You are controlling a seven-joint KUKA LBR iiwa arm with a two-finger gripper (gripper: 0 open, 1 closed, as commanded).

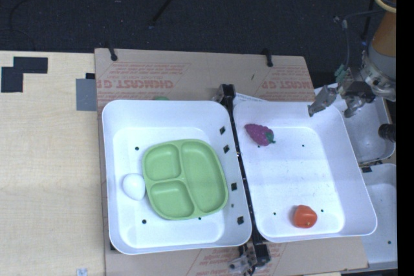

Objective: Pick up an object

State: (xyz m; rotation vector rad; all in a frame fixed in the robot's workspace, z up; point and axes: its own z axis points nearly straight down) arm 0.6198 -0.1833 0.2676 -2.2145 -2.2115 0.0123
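Observation:
A purple grape-like bunch (259,134) lies near the back of the right bin (352,171). An orange-red round fruit (304,216) rests near that bin's front edge. In the left bin (116,139) sits a green divided plate (184,178), with a white egg-like ball (134,186) touching its left side. My gripper (337,102) hangs above the right bin's back right corner, its two fingers spread apart with nothing between them. It is well clear of both fruits.
A black divider (234,165) runs between the two bins. Both bins rest on a cardboard sheet (194,77). A wooden bench top (45,158) extends to the left. The arm's orange band (385,35) shows at the far right.

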